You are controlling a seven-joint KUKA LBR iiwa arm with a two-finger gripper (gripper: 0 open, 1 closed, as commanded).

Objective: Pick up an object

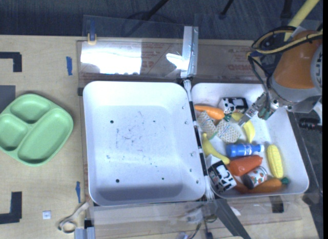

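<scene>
The right bin (294, 130) holds a heap of toy food. In it lie an orange carrot (210, 112), a black-and-white cow toy (233, 103), a small banana (248, 129), a blue bottle (243, 150), a corn cob (275, 161) and an orange-red bottle (245, 164). My gripper (259, 112) hangs over the bin's back part, just right of the cow toy and above the small banana. Its fingers stand apart and open, with nothing between them. The orange-banded wrist (294, 71) rises behind it at the right.
The left bin (138, 135) sits beside the right one, sharing a middle wall. A green divided plate (33, 129) rests on the bench at far left. A clear plastic sheet (133, 53) stands behind the bins. More toys crowd the right bin's front corner (256, 179).
</scene>
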